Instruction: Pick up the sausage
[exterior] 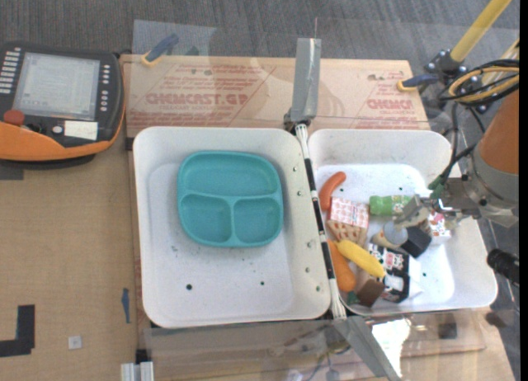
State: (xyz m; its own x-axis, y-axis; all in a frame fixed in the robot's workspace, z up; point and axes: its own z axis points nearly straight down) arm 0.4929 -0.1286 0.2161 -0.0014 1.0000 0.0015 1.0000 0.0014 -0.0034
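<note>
Lying smooth, curved, orange-red sausage (332, 187) near right bin's (470, 280) left wall; metal gripper (410, 219) over cluttered toys, grip state impossible to tell.

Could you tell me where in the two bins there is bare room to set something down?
Free: the left white bin's floor around the teal three-compartment plate, and the right white bin's lower right corner. Crowded: the right bin's left and middle, where the red-orange sausage, yellow banana and small packets pile up near the gripper.
</note>
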